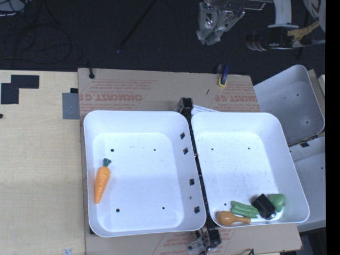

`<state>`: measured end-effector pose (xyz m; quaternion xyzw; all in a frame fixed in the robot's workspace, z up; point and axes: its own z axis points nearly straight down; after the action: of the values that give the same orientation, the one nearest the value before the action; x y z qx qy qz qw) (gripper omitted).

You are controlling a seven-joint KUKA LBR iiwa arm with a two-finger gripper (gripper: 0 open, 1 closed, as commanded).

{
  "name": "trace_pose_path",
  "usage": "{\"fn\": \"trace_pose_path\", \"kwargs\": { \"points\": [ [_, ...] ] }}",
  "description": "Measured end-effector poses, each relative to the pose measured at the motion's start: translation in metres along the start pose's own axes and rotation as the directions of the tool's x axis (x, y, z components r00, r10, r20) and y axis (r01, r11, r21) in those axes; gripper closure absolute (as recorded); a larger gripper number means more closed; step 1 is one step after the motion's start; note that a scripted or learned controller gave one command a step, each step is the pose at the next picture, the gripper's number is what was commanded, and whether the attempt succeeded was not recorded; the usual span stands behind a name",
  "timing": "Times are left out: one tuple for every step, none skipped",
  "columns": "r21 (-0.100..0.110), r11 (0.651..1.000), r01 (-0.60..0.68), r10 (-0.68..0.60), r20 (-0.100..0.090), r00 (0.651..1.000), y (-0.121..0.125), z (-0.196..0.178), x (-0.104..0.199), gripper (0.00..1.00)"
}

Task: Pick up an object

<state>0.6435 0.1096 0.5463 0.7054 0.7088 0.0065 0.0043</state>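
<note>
Camera view: green toy point(276, 200) behind black block point(264, 205)

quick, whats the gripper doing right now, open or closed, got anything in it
Gripper: up at the top of the camera view, above the dark floor behind the bins; whether it is open or closed cannot be told, and nothing is visibly held.

- Cardboard sheet point(159, 92) lies under both bins, printed with red lettering.
- Wooden bench point(37, 169) shows at the left, with dark patches point(21, 86) near its top edge.
- Black cables point(48, 25) lie on the dark floor behind.
- A blue-and-yellow clamp point(223, 75) sits at the cardboard's far edge.
</note>
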Motion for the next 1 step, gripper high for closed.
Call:
{"fn": "trace_pose_path", "kwargs": {
  "points": [
    [0.035, 0.999, -0.008, 0.008, 0.007, 1.000, -0.0052, 0.2325, 0.0157, 1.00]
  ]
}}
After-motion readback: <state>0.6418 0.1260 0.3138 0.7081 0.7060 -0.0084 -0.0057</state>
